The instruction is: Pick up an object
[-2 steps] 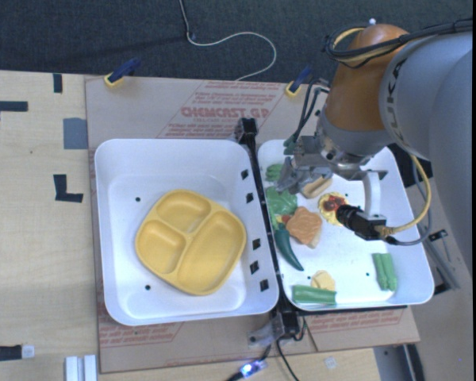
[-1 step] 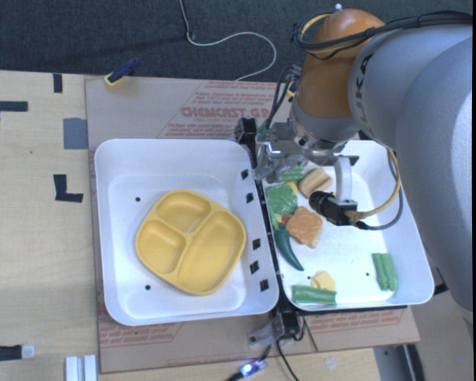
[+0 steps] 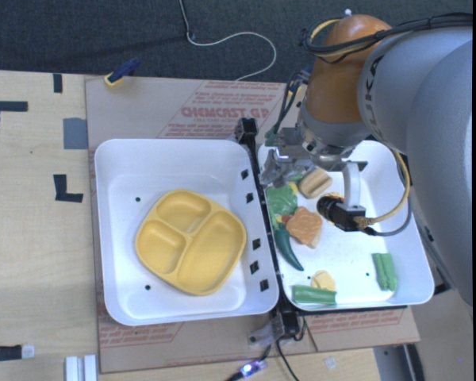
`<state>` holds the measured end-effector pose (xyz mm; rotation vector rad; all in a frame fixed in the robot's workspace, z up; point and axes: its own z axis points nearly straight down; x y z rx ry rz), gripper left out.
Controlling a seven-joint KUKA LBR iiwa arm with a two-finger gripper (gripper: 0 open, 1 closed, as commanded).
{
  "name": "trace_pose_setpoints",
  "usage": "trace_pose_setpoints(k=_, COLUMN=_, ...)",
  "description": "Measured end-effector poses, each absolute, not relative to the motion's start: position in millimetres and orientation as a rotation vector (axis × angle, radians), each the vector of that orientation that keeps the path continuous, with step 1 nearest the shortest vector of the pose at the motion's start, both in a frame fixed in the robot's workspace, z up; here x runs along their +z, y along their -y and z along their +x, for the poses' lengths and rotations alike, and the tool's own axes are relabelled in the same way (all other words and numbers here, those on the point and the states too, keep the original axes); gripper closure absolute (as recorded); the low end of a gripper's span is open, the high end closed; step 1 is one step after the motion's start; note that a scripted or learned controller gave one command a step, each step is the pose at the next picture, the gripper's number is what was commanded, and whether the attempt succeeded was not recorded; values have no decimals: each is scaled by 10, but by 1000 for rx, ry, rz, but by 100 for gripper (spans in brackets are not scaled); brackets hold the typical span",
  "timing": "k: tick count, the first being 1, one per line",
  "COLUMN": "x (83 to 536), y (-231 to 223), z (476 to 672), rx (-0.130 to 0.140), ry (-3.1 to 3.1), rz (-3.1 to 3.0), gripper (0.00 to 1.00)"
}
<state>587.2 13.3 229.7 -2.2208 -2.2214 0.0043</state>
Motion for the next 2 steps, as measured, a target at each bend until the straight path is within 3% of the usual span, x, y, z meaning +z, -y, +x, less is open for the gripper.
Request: trace_pose_setpoints(k=2, x=2139, y=-131, z=5984, rx=5, ry=2221, rz=-2221, gripper=100)
